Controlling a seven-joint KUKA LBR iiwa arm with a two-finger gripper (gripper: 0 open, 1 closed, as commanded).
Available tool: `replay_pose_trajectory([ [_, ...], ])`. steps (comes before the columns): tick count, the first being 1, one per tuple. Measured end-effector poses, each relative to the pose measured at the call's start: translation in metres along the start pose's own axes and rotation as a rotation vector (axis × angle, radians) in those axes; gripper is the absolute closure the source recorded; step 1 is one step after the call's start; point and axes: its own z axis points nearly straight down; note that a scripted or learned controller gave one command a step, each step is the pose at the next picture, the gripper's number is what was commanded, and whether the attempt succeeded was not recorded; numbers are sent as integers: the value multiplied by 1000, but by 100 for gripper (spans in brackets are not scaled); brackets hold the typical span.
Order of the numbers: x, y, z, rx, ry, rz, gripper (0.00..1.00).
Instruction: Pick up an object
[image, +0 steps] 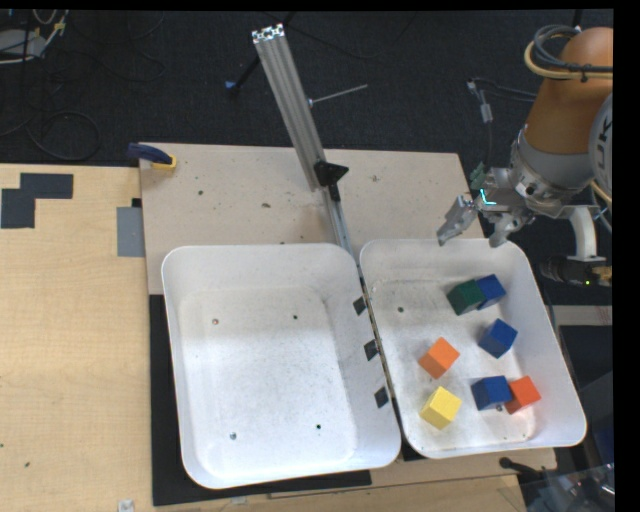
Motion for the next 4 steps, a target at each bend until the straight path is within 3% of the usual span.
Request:
replay_pose_trajectory([
  [1,0,1,-3,-4,-2,-3,0],
  [3,8,-6,106,2,0,1,0],
  [4,8,-5,140,-7,-1,3,0],
])
